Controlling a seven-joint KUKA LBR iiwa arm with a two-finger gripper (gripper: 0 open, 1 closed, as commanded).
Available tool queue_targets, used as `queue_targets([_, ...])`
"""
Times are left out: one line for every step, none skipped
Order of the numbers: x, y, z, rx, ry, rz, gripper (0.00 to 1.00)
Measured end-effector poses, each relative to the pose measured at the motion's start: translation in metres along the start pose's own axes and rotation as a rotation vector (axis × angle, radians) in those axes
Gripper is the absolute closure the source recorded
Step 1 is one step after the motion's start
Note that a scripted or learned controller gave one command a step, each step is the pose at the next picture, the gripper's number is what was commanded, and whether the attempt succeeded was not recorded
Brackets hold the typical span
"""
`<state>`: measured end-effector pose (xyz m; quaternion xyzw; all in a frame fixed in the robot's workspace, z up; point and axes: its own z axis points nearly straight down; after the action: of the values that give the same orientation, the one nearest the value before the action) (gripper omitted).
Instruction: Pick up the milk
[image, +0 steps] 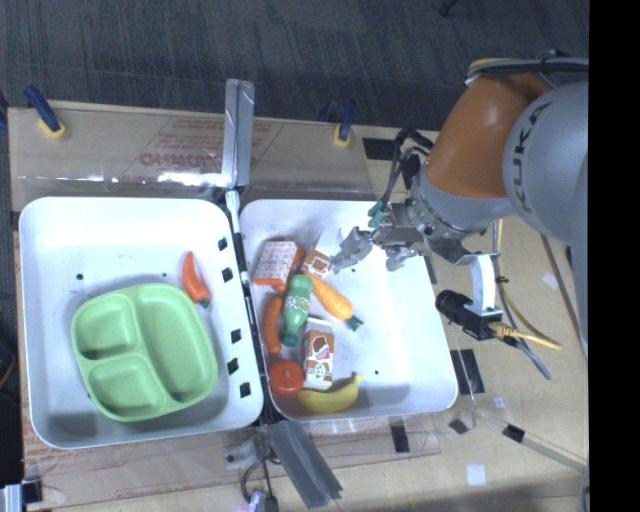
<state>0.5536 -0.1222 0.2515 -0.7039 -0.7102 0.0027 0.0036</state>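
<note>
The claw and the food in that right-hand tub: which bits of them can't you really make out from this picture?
- Claw: small and blurred in the camera view; open or shut is unclear.
- Milk carton: label print too small to read.
- Banana: top edge hidden by the carton and the tomato.
- Green bottle: covers part of the carrot beside it.
</note>
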Motion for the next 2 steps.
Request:
queue_targets([-0.0136, 0.0698, 0.144, -0.001, -0.001, 0.086, 0.0])
queue_targets([-0.0128, 0.0699, 0.1375, 0.005, 0.001, 0.082, 1.0])
